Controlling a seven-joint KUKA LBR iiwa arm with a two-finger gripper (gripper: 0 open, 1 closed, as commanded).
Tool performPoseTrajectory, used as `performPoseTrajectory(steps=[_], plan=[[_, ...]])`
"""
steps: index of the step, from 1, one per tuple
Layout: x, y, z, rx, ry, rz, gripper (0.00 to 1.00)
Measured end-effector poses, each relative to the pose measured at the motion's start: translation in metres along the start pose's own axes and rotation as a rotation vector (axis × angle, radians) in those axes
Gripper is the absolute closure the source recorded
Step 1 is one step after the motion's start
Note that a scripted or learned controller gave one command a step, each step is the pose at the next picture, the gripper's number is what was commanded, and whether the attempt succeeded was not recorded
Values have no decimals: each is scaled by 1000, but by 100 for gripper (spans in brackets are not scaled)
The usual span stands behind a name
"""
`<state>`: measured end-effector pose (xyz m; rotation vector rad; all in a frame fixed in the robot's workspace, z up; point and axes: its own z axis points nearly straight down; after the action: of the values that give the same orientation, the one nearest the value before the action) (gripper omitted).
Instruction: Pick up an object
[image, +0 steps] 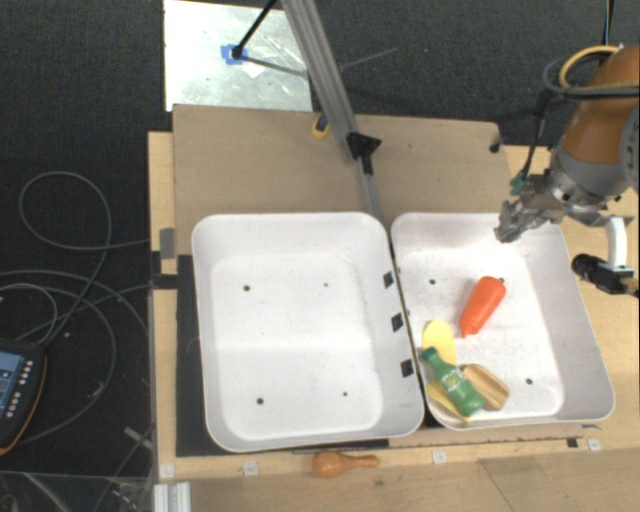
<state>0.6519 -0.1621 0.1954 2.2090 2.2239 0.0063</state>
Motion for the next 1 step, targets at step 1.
performPoseTrajectory(steps=[1], plan=[[10,3,-52,-1,1,-1,100]])
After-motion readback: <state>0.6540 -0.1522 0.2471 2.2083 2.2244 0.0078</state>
